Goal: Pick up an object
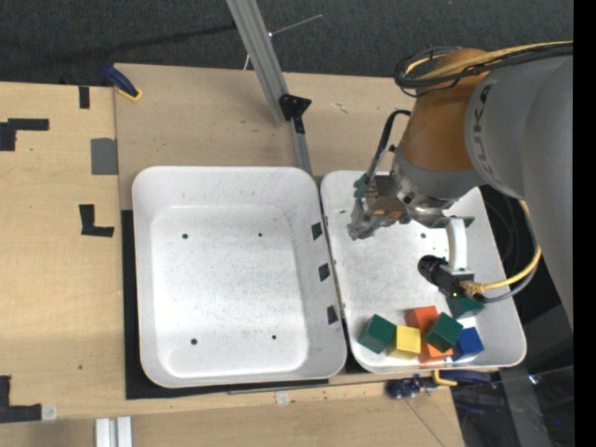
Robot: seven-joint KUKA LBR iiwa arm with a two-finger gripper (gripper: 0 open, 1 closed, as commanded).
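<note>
Wooden tabletop [65, 277] carries two shallow white bins side by side, the left bin [149, 250] and the right bin [503, 343] meeting along a shared rim at mid-frame. Grey arm [531, 128], with its orange band [442, 128], enters from the right and hangs over the upper half of the right bin, ending in the hand [361, 223], which sits just inside that bin's left wall. Whether its fingers are apart or together cannot be told at this angle, and nothing is visible between them. A slanted metal post [265, 54] crosses the top of the scene and ends near the bins' shared rim. The candidates for picking lie clustered in the right bin's near corner, well apart from the hand: a dark green block [378, 332], a yellow block [407, 342], an orange block [424, 318], a second green block [445, 330] and a blue block [468, 342], most of them touching a neighbour. By judgement, the step in hand is the approach, with no grasp yet made. To do it well, the hand should travel toward the near corner and choose the dark green block at the cluster's left edge, since its outer faces appear free, then descend squarely so the fingers straddle it without nudging the yellow block beside it.
</note>
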